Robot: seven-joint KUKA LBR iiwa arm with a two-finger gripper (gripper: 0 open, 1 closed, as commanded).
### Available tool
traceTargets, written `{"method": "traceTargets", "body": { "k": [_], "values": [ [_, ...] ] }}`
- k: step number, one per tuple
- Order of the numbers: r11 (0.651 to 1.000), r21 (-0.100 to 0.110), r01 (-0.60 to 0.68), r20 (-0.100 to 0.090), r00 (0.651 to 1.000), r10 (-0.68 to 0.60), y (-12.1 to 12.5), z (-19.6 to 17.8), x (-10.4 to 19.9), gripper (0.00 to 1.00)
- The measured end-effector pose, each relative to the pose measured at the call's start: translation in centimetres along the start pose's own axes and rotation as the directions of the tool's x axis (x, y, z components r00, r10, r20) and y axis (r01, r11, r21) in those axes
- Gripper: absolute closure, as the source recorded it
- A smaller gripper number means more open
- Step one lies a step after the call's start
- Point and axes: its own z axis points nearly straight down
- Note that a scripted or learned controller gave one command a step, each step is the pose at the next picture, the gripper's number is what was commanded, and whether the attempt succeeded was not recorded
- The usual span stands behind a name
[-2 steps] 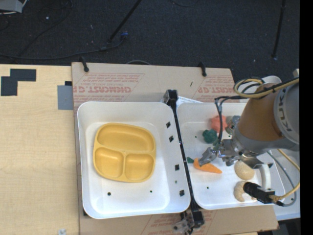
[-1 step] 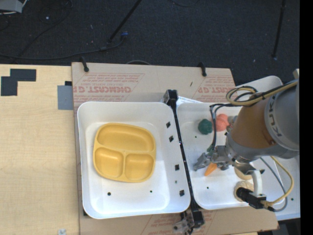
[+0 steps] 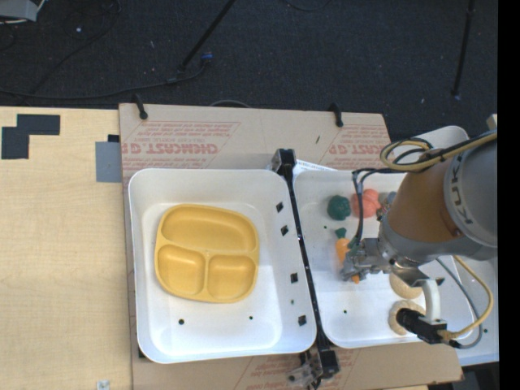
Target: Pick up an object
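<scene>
My gripper (image 3: 355, 266) is low over the middle of the right bin (image 3: 349, 323), reaching in from the right under the orange-banded wrist (image 3: 422, 205). A small orange object (image 3: 342, 248) lies right at the gripper's left side, touching or nearly touching it. Behind it, toward the bin's back, sit a dark green ball (image 3: 339, 207) and a pink object (image 3: 367, 202). Two pale tan round pieces (image 3: 404, 286) (image 3: 401, 320) lie near the bin's front right, partly covered by the arm.
The left bin (image 3: 162, 323) holds a yellow divided plate (image 3: 207, 251). A black divider (image 3: 299, 250) runs between the bins. Yellow and black cables (image 3: 410, 150) loop off the arm at the right. Cardboard lies under both bins.
</scene>
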Motion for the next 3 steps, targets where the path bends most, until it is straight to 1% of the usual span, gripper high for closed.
{"method": "traceTargets", "body": {
  "k": [1,2,3],
  "values": [
    [1.0,-0.004,0.003,0.001,1.0,-0.003,-0.7,-6.0,-0.2,1.0],
    [1.0,-0.006,0.006,0.002,1.0,-0.006,-0.7,-12.2,-0.6,1.0],
    [1.0,-0.005,0.006,0.002,1.0,-0.006,-0.6,-16.4,-0.7,1.0]
  ]
}}
